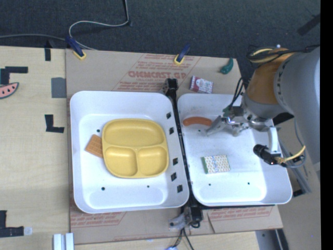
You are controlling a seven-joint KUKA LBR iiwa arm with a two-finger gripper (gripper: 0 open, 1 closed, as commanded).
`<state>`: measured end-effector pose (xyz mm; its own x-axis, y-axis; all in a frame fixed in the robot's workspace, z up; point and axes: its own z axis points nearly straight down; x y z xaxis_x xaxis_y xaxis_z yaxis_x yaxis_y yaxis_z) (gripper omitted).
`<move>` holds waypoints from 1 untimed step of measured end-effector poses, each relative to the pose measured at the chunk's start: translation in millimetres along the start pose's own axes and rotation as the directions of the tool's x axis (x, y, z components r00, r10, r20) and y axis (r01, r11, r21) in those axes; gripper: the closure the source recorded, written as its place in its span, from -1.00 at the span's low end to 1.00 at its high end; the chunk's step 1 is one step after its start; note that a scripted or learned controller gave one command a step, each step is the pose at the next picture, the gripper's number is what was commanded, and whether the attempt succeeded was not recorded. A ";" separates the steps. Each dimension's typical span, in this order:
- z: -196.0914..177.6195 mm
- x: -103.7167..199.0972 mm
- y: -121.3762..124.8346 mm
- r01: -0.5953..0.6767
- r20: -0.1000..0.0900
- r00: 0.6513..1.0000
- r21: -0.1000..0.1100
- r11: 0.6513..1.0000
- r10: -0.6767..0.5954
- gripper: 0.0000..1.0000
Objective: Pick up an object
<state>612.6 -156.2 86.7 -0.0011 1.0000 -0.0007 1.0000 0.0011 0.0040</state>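
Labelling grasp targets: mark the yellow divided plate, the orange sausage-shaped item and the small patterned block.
yellow divided plate (136, 147), camera view, centre ridge of the plate
orange sausage-shaped item (196, 121), camera view, middle of its length
small patterned block (216, 163), camera view, centre of top face

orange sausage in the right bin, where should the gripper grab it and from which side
Probably across the middle of the sausage, coming straight down. It lies flat and long, running left to right near the far wall of the right bin, so fingers closing across its narrow width should fit. The gripper sits just to its right; the wall behind leaves little room, so a side approach looks poor.
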 end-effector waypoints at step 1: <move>0.8 49.8 9.6 0.002 0.000 1.000 0.000 1.000 -0.002 -1.00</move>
<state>622.1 -106.4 86.0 -0.0031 1.0000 -0.0002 1.0000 0.0031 0.0038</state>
